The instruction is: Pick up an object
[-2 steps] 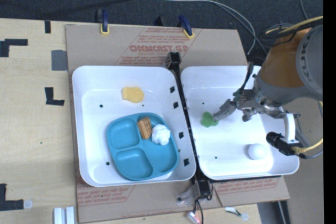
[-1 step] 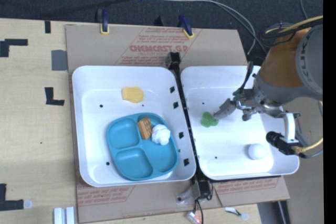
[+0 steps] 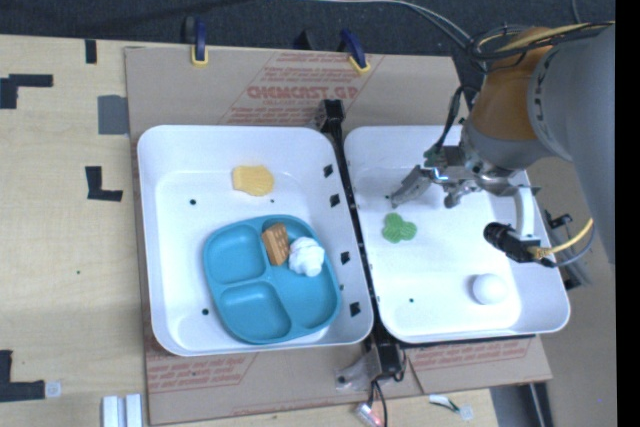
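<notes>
From above, the claw (image 3: 432, 187) hangs open and empty over the right bin (image 3: 440, 315), just beyond a small green lump (image 3: 400, 229). To grasp well it likely needs to drop straight down, straddling the lump, then close gently. The lump looks soft and knobbly; a smooth white ball (image 3: 489, 289) lies nearer right. The left bin (image 3: 165, 165) holds a glossy blue divided tray (image 3: 235, 300).

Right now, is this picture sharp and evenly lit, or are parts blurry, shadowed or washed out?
In the camera view the light is soft and even. The blue tray and green item look fairly crisp, and the hand casts a faint shadow on the right bin. The white ball nearly washes into the bin's white floor. The grey arm, nearest the camera, looks soft and out of focus.
</notes>
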{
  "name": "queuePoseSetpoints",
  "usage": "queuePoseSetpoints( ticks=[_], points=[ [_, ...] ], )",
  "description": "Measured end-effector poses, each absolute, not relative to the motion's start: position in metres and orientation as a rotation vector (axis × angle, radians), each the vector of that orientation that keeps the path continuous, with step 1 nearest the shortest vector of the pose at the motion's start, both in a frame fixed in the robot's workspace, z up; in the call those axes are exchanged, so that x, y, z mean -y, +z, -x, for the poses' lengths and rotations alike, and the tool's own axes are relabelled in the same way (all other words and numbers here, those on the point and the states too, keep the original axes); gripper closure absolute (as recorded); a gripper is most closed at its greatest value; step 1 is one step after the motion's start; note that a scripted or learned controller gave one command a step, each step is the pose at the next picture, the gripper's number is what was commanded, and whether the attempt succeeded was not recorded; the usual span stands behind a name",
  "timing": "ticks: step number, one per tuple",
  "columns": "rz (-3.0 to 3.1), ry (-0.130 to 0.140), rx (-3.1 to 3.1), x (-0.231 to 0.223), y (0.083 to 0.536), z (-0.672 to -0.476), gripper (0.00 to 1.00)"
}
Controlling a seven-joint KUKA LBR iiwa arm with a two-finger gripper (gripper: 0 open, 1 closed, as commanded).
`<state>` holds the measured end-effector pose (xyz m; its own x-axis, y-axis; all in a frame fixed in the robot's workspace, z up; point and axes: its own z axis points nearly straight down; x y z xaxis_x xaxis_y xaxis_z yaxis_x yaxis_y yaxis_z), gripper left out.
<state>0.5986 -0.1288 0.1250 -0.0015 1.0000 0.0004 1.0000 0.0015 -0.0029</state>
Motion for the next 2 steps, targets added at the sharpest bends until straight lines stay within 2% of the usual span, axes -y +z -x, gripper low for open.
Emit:
queuePoseSetpoints(
  ticks=[1, 2],
  points=[
    [2.222, 0.001, 2.22, 0.117, 0.146, -0.531, 0.0],
    [2.223, -0.002, 2.223, 0.13, 0.177, -0.558, 0.0]
  ],
)
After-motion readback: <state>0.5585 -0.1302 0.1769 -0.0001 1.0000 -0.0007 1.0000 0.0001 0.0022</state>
